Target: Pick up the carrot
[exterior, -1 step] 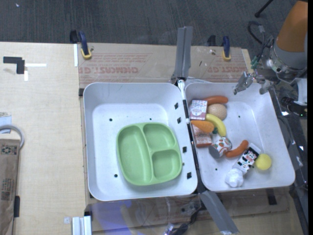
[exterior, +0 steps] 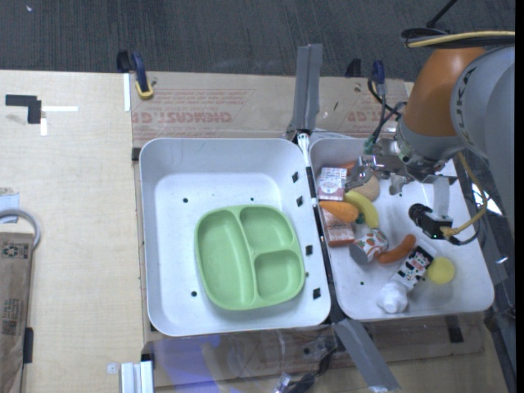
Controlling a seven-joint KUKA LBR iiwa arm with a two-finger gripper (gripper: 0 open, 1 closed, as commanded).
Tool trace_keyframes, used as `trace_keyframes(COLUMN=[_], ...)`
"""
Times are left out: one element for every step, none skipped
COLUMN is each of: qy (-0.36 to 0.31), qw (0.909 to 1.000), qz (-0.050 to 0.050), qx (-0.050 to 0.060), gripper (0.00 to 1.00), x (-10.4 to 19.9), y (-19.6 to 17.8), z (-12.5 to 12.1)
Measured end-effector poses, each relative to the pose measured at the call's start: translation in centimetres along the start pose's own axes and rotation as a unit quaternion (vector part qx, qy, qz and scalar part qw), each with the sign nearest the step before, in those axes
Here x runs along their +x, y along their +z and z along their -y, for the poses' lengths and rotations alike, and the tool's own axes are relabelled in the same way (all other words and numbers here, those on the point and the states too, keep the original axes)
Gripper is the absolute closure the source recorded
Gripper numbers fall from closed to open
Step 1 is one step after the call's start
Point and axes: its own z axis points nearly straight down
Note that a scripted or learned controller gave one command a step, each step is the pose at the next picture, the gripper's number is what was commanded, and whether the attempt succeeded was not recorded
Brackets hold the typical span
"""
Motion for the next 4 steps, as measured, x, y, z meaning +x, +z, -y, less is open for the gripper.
trace_keyframes(qy=[-0.101, -0.118, -0.134, -0.346], qw=[0.9948, 0.993, 0.9909, 0.9381], qz=[0.0, 0.0, 0.0, 0.0], qx=[-0.006, -0.007, -0.002, -0.001], gripper=[0.0, 0.0, 0.0, 0.0], x=[0.0, -0.8, 2.5, -1.2], y=[3.3, 3.3, -6.1, -1.3], z=[5.3, 9.2, 9.5, 14.2])
